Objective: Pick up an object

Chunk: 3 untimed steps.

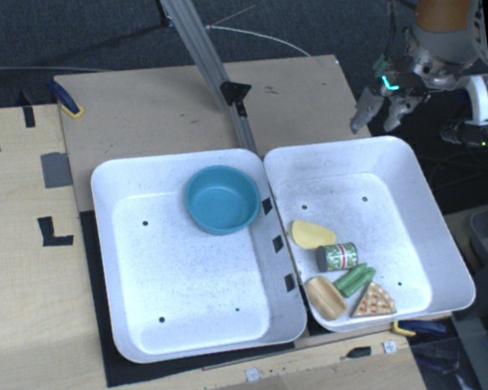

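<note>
Above the far right corner of the bench, the gripper (379, 115) hangs at the end of the grey and orange arm, just beyond the far rim of the right bin (399, 156). Its two fingers are spread apart and hold nothing.

Nearer the viewer, the things to pick lie bunched at the near left of the right bin: a yellow banana-like piece (311, 233), a small green can (338, 256) lying on its side, a green pickle (355, 279), a bread roll (324, 297) and a pizza slice (373, 301). They touch or nearly touch one another.

A blue bowl (221, 199) sits alone at the far side of the left bin (130, 276).

To do this well, I judge the arm should travel left and nearer, settle over one piece at the cluster's edge, such as the banana-like piece, and descend with fingers straddling it so neighbours are not caught.
</note>
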### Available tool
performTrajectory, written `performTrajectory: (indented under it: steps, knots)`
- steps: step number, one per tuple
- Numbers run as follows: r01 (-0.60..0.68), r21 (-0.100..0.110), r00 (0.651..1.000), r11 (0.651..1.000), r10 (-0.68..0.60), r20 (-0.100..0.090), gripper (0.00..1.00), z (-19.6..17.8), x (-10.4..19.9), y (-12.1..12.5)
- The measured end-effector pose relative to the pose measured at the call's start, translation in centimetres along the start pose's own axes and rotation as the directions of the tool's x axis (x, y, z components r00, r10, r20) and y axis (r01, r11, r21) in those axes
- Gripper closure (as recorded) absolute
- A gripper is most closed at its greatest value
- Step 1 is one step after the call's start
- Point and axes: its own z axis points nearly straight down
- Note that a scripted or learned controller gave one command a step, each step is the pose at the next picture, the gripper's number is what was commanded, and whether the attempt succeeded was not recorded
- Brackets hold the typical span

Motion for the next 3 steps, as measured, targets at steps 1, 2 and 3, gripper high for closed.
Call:
performTrajectory:
  steps: [1, 2, 3]
  knots:
    - [0.0, -0.003, 1.0, 1.0, 0.0, 0.0, 0.0, -0.1, 0.0, 0.1]
    - [-0.001, 0.002, 1.0, 1.0, 0.001, 0.001, 0.0, 4.3, -0.2, 0.0]
    - [0.001, 0.004, 1.0, 1.0, -0.001, 0.0, 0.0, 10.7, 0.4, -0.1]
